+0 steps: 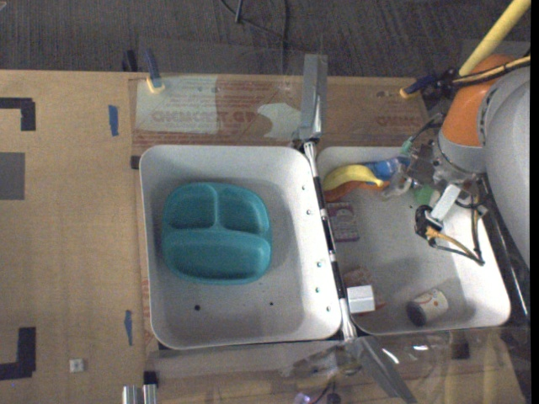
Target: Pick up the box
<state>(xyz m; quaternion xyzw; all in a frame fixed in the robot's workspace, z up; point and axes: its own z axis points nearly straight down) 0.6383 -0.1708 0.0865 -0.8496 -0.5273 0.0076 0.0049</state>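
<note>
A small white box (360, 298) lies at the front left corner of the right bin (472, 284), against the divider. A flat dark red packet (341, 222) rests further back along the same wall. The gripper (408, 175) hangs over the back of the right bin, beside a yellow banana (354, 176) and a blue object (386, 168). It is well away from the white box. The grey arm with its orange band (468, 124) comes in from the right.
A teal divided plate (216, 231) sits in the left bin (160, 310). A short tan and grey cylinder (427, 306) lies at the front of the right bin. An orange piece (341, 193) is under the banana. Cables (455, 242) dangle below the wrist.
</note>
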